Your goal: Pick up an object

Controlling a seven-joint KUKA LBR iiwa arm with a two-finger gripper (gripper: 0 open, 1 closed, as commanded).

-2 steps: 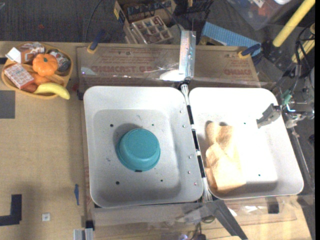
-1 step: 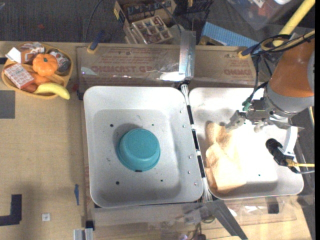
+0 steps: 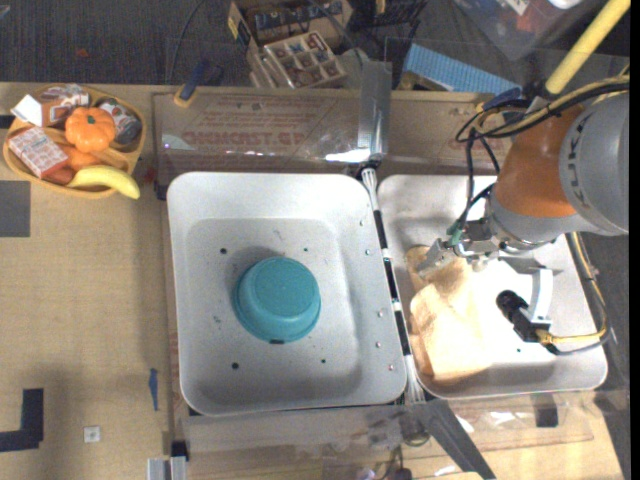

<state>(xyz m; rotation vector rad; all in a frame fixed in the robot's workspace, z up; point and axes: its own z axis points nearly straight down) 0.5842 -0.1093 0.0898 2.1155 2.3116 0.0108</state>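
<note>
Tool [image 3: 450, 251] low in right bin [image 3: 585, 368], over tan object [image 3: 450, 328]; finger state unclear. No legible writing.

You look down at a slant from one fixed camera above the bench [image 3: 80, 308], far enough back to take in both white bins, the left bin [image 3: 190, 208] and the right bin [image 3: 580, 368], with the arm [image 3: 560, 168] entering from your right.
</note>
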